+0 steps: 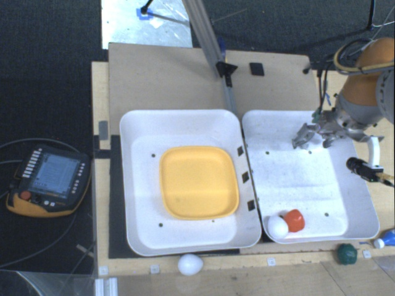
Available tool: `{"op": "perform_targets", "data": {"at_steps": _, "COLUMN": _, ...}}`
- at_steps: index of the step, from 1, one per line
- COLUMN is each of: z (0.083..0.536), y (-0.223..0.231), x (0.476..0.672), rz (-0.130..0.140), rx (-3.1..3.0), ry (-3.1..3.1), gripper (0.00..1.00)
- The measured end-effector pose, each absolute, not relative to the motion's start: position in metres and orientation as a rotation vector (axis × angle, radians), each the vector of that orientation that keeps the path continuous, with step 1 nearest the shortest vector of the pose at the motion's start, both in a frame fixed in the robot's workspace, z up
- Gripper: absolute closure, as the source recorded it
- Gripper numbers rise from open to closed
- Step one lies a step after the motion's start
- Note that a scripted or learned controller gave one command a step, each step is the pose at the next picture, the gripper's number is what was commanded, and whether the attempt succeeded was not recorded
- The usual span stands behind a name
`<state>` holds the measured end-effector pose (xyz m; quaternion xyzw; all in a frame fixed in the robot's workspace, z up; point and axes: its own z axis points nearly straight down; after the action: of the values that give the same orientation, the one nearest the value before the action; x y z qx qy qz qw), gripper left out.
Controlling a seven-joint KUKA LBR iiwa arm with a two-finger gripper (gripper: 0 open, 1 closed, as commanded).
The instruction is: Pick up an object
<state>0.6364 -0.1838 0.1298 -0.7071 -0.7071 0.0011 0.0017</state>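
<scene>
A small red-orange object (pixel 295 220) lies in the near left corner of the right bin (pixel 355 221), touching a white ball (pixel 277 227) beside it. A square yellow plate (pixel 199 182) rests in the middle of the left bin (pixel 139 165). My gripper (pixel 313 142) hangs over the far part of the right bin, well away from the red object and the ball. Its two grey fingers stand spread apart and open, with nothing between them.
A white egg-shaped object (pixel 190 264) lies on the bench in front of the left bin. A green object (pixel 347 253) and a blue one (pixel 386 239) sit off the right bin's near right corner. A teach pendant (pixel 48 184) lies far left.
</scene>
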Motion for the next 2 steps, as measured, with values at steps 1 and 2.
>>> {"op": "perform_targets", "data": {"at_steps": 1, "z": 0.144, "y": -0.184, "x": 0.638, "rz": -0.002, "rx": -2.223, "ry": -2.224, "gripper": 1.00}}
{"op": "perform_targets", "data": {"at_steps": 2, "z": 0.189, "y": -0.189, "x": 0.636, "rz": -0.004, "rx": -2.224, "ry": -2.224, "gripper": 1.00}}
